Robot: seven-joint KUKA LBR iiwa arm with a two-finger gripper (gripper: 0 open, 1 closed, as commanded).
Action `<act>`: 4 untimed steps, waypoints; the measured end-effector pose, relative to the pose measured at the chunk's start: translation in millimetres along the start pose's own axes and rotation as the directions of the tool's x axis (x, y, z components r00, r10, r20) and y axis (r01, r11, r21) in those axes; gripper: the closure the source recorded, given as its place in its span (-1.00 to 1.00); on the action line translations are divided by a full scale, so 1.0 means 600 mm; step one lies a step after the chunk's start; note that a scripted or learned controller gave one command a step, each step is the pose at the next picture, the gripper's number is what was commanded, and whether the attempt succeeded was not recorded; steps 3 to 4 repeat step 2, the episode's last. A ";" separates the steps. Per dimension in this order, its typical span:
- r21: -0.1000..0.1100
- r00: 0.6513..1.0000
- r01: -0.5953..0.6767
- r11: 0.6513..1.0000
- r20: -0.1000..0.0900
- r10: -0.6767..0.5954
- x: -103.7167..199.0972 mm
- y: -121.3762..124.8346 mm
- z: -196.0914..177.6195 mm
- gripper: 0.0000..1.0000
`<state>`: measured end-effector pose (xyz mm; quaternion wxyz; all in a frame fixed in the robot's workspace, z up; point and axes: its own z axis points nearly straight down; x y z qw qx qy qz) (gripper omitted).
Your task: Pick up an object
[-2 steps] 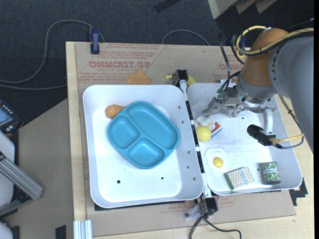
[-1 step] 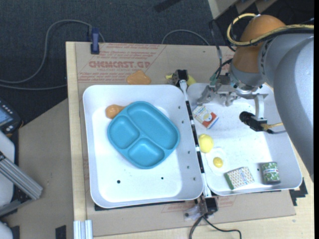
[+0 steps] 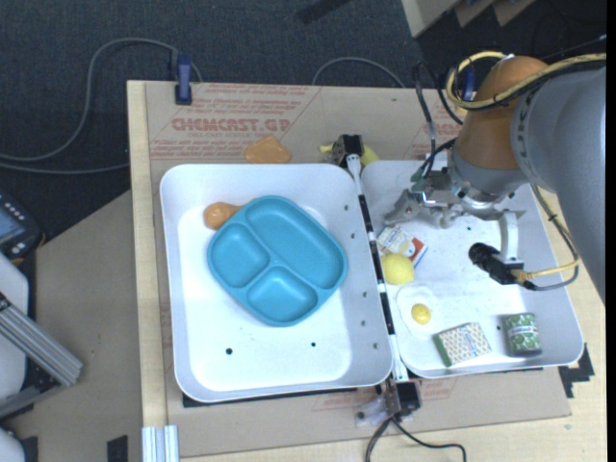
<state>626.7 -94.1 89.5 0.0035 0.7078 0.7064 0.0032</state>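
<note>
My gripper [image 3: 430, 206] hangs low over the back left part of the right bin [image 3: 558, 287], below the orange band [image 3: 493, 114] of the arm. Just in front of it and to its left lies a small white, red and blue packet [image 3: 402, 244]. A yellow lemon [image 3: 397, 269] sits beside the packet against the bin's left wall. Nearer the front are a toy fried egg [image 3: 421, 311], a flat patterned box [image 3: 462, 343] and a small green can [image 3: 521, 333]. I see nothing held in the gripper.
The left bin [image 3: 192, 335] holds a blue divided plate [image 3: 277, 258] and an orange piece [image 3: 219, 215] behind it. A black part with a yellow cable [image 3: 493, 264] hangs off the arm over the right bin. An orange lump [image 3: 268, 149] lies on the board behind the bins.
</note>
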 end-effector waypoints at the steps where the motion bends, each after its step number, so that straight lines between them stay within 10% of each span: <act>1: -0.001 1.000 -0.001 1.000 0.000 0.001 0.002 -0.081 -0.001 -1.00; 4: -0.002 1.000 0.001 1.000 -0.002 -0.001 -0.026 -0.096 -0.001 -1.00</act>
